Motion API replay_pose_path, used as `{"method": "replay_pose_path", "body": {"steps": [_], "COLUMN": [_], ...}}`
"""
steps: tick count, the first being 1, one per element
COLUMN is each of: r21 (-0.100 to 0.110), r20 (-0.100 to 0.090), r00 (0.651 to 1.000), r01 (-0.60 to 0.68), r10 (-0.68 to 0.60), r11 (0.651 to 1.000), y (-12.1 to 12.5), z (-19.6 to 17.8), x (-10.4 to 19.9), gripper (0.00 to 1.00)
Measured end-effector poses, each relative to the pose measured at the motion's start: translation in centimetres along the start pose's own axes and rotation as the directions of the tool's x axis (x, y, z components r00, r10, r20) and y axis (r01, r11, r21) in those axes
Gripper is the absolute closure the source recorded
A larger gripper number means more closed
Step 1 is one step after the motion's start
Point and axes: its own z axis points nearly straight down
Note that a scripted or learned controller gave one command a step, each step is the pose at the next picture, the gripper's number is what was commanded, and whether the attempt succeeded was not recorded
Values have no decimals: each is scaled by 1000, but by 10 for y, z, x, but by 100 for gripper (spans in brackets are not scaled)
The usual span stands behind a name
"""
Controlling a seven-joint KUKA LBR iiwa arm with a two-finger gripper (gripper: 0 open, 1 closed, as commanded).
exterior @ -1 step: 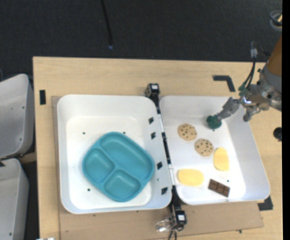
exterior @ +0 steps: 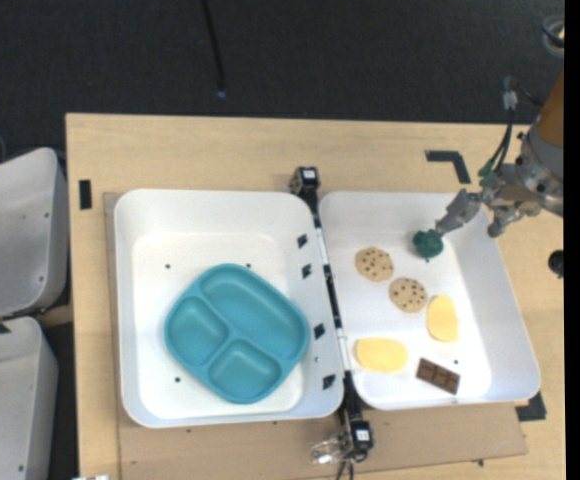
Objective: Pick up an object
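**Food pieces in the right bin, arm over its far corner**

Food pieces lie scattered across the right bin (exterior: 490, 358): two round cookies (exterior: 374, 263) side by side, a yellow oval piece (exterior: 442, 318) just right of the nearer cookie, a flatter yellow piece (exterior: 381, 354) toward the front, and a brown chocolate bar (exterior: 437, 375) near the front wall. A small dark green lump (exterior: 427, 244) sits toward the back of that bin, right at the tip of the gripper (exterior: 448, 223), which slants in from the right. From where I stand I cannot tell whether it is open or closed, or gripping anything. Over in the left bin (exterior: 130, 268) rests a teal divided plate (exterior: 236, 333), turned at an angle. Both bins sit on a pale wooden bench (exterior: 220, 153).
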Motion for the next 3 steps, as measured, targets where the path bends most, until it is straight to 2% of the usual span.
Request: {"method": "replay_pose_path", "body": {"steps": [3], "r21": [3], "r20": [2], "r00": [1000], "r01": [-1], "r10": [1], "r11": [1000], "y": [16], "z": [144], "x": [1], "gripper": [0]}}
